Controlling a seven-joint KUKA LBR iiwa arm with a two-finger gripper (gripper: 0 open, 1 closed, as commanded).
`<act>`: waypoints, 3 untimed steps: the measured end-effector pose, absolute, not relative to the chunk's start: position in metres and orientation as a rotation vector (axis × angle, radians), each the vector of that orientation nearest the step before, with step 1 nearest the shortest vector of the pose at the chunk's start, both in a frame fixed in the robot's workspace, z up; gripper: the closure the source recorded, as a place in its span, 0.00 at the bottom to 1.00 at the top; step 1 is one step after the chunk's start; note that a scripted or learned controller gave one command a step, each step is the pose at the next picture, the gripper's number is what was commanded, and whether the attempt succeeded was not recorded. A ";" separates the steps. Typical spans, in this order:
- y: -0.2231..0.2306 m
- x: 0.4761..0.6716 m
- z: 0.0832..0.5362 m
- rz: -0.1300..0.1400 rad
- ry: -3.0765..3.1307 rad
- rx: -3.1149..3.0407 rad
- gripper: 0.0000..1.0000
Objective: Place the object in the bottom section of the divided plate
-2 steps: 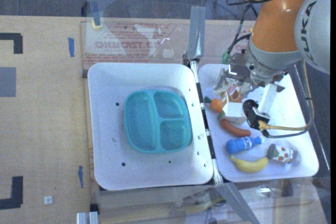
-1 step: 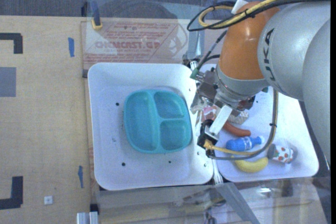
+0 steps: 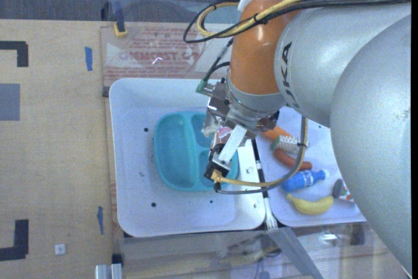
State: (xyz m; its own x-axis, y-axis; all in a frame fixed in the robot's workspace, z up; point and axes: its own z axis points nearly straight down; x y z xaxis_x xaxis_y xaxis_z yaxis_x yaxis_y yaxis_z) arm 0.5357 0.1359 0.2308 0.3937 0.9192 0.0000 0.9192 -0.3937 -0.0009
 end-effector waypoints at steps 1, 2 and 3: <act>0.136 0.536 0.231 0.001 -1.730 -2.622 0.00; 0.136 0.536 0.241 0.001 -1.731 -2.621 1.00; 0.157 0.479 0.269 0.004 -2.029 -2.395 1.00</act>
